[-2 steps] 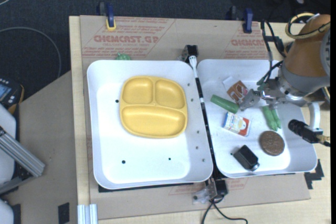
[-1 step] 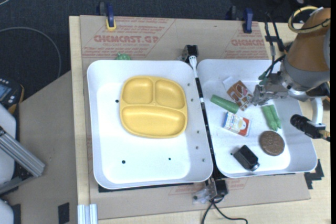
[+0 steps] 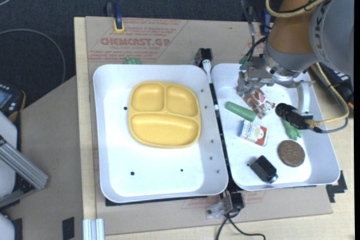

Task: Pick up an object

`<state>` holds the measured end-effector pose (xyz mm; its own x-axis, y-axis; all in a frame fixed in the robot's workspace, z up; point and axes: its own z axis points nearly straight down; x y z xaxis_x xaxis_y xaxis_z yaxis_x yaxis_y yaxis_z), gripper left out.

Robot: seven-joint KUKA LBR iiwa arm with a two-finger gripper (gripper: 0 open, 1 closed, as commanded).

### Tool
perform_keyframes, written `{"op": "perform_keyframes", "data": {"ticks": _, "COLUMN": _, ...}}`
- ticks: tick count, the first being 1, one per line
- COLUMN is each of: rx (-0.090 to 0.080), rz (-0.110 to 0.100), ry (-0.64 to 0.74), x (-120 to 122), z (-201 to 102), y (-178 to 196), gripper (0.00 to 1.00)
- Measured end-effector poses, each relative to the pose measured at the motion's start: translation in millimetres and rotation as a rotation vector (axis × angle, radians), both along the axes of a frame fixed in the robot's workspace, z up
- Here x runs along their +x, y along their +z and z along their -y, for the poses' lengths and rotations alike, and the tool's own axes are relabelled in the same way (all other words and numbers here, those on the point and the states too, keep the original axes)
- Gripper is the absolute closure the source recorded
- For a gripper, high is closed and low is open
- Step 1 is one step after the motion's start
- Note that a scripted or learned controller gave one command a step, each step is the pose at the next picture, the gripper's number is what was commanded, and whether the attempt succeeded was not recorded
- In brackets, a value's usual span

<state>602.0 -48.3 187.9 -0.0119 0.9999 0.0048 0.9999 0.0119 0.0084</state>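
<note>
Lying in the right white bin [image 3: 323, 168], the green cylindrical marker [image 3: 241, 110] runs upper-left to lower-right. Above it the grey arm [image 3: 315, 19] descends from the right, its gripper [image 3: 247, 82] near a red-and-white wrapper [image 3: 259, 101]; grip state unclear.

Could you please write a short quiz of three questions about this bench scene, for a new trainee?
1. True or false: the yellow divided plate lies in the left bin.
2. Which thing lies nearest the front edge of the right bin? A) green tube B) black block C) brown disc
3. Fill in: the claw is above the ____ part of the right bin, next to a red and white packet.

Key: 1 true; 2 B; 3 rear.
</note>
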Motion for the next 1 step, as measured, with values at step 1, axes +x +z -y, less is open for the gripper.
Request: {"op": "perform_keyframes", "data": {"ticks": 1, "rx": 0.000, "rz": 0.009, "ry": -0.003, "x": -68.7, "z": -64.0, "y": 148.7, "gripper": 1.00}}
